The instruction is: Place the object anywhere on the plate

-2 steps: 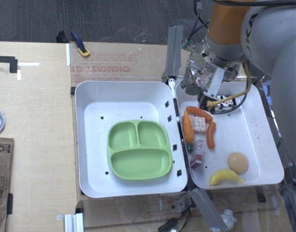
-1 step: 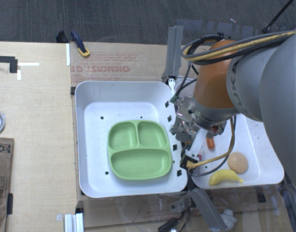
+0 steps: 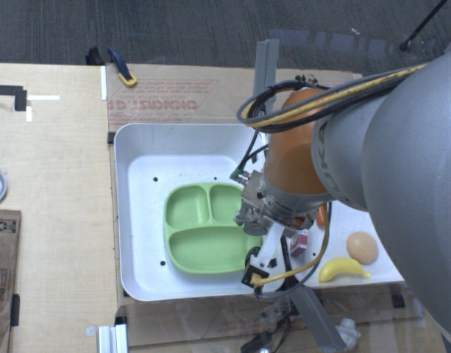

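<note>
A light green plate [image 3: 203, 230] with three compartments lies in the left white bin [image 3: 140, 197], toward its lower right. The arm's orange wrist band [image 3: 295, 153] and grey body hang over the plate's right edge and cover the gripper [image 3: 258, 230] from above. In the right bin lie a yellow banana [image 3: 341, 271], a tan egg-shaped object [image 3: 362, 247], and a small red and pink object [image 3: 300, 243] partly hidden under the wrist.
Black and yellow cables [image 3: 284, 267] loop below the wrist near the bin's front wall. A brown cardboard sheet [image 3: 173, 98] lies behind the bins. A blue-and-yellow clamp [image 3: 122, 68] sits at the back left. The wooden bench [image 3: 48, 168] stretches to the left.
</note>
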`<state>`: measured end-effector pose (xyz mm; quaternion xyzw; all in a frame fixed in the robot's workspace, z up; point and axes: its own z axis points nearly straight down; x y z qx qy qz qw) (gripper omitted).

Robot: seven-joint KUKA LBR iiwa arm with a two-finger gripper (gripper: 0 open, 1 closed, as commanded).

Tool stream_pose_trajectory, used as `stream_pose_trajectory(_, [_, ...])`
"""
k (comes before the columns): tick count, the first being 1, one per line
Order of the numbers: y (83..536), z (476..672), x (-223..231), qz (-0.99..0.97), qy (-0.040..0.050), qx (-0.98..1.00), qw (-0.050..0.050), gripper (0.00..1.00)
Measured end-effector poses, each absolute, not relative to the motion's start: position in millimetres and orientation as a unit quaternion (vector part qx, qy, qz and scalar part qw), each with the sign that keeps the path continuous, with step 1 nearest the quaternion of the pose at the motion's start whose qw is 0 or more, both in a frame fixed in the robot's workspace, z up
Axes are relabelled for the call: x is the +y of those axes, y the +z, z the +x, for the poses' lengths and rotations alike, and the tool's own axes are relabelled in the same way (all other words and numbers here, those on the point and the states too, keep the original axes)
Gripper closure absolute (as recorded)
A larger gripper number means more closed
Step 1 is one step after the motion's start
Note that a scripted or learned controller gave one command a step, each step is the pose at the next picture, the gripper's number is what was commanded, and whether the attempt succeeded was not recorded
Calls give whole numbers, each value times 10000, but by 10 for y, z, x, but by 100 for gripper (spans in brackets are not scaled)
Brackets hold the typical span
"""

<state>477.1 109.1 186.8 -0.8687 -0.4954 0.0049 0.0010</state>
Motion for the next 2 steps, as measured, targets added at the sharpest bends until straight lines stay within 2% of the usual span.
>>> stream_pose_trajectory(1, [2668,4848,1584,-9002,41,-4355,-11,100])
stream_pose_trajectory(2, [2667,4848,1582,-9001,42,-4357,-12,0])
